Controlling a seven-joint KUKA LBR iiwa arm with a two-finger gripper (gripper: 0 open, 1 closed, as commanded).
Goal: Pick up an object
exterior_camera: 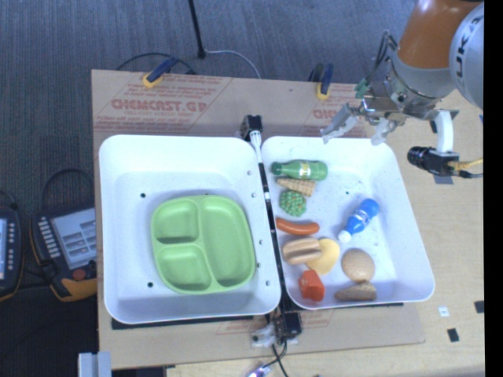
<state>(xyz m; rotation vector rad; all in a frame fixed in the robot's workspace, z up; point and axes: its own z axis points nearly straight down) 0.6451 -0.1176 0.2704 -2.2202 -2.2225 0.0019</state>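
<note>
My gripper (351, 136) hangs above the back rim of the right bin (405, 203), its two fingers spread open with nothing between them. Below it in that bin lie a green bottle (299, 169), a ridged yellow cone (296, 185), a bunch of green grapes (293, 203), a sausage (298, 227), a hot dog in a bun (302, 250), a yellow piece (328, 255), a red piece (311, 286), a blue-and-white bottle (358, 218), a round brown item (357, 264) and a brown oblong item (355, 292).
The left bin (126, 179) holds a green divided plate (203, 242). A black divider clip (251, 126) sits between the bins at the back. Clamps (322, 91) hold the cardboard base. A handheld controller (67, 246) lies left of the bench.
</note>
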